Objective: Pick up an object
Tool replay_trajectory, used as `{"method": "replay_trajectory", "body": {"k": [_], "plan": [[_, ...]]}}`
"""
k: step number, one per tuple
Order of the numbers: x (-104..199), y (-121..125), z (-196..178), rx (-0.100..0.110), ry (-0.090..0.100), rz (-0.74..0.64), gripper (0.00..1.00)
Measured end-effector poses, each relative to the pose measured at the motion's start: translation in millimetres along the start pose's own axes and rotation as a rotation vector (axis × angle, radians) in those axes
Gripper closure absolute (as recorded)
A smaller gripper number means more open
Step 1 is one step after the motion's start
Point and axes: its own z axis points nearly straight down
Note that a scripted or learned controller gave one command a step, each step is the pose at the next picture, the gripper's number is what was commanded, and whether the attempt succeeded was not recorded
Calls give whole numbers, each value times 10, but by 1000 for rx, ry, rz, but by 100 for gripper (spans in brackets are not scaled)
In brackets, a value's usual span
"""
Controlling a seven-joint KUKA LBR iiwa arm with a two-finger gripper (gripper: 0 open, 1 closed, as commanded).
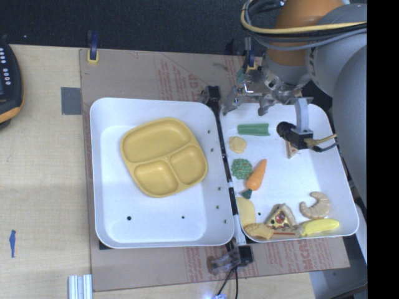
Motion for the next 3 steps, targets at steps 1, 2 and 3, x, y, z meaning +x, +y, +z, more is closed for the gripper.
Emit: {"method": "replay_trajectory", "body": {"k": [1,2,3], "plan": [[-1498,-969,1033,25,-7,25,0],[-1123,-21,782,3,-4,5,0],[-577,-667,32,13,-1,6,0]]}}
